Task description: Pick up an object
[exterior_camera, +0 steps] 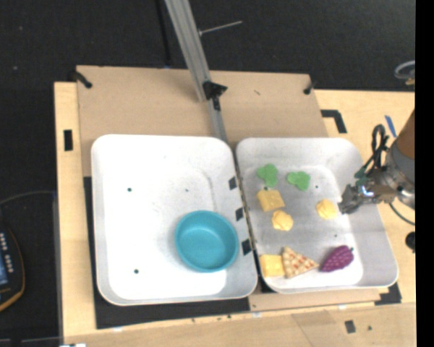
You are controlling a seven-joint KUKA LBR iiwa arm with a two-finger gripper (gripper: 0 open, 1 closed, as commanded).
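Two white bins are sitting side by side on the bench; the left bin point(130, 165) is lying well away from the gripper point(349, 198), the right bin point(325, 149) is sitting right under it. The arm point(399, 166) is reaching in over the right bin's far edge, gripper hanging low near the bin floor. The blue bowl point(205, 240) is sitting in the left bin, far from the tool. Among the right bin's pieces, the purple grapes point(337, 258) and the pizza slice point(297, 263) are lying well below the gripper in frame, beside a yellow block point(271, 265). Two green pieces point(267, 172) and two more yellow pieces point(270, 199) are lying further off, toward the left bin. The small yellow piece point(327, 209) is sitting just beside the gripper tip, likely the target. Can't tell how the gripper is set, too small and blurred. Nothing is visibly lifted, so I'm judging the pick as not done: grasp and lift are remaining.
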